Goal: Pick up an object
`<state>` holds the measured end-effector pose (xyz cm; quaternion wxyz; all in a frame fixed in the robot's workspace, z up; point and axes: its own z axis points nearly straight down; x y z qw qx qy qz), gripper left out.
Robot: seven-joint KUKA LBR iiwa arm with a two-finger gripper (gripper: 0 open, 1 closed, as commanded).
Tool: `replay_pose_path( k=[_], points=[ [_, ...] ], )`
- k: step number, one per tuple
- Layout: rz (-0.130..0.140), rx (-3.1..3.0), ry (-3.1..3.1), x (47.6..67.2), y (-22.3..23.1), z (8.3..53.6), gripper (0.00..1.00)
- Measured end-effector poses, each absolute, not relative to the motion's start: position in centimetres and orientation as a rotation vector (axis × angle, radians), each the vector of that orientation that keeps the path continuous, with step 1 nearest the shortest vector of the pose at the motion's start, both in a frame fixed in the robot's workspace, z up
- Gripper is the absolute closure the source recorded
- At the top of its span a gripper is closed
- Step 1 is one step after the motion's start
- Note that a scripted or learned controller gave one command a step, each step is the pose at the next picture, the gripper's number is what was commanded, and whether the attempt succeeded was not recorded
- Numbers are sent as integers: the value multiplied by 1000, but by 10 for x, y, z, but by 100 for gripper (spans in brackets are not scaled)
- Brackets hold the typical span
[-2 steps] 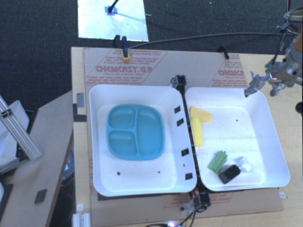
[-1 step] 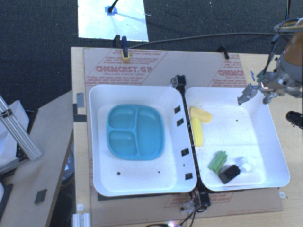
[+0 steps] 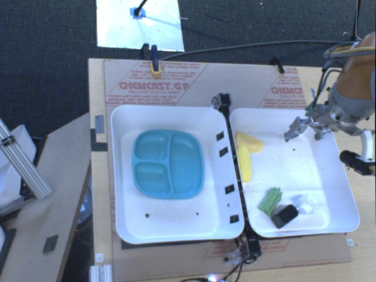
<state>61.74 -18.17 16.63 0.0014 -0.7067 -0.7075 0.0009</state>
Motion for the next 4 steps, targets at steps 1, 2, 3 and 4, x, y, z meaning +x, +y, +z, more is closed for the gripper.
replay_pose_path(
  k=[1,2,3,4],
  points=[
    [3,-2219,-2220,613,-189,109,0],
    [-4,-2223,-2227,616,-190,123,100],
    [-6,-2221,-2230,610,-183,175,100],
    [-6,-2221,-2232,618,-183,221,100]
  ],
)
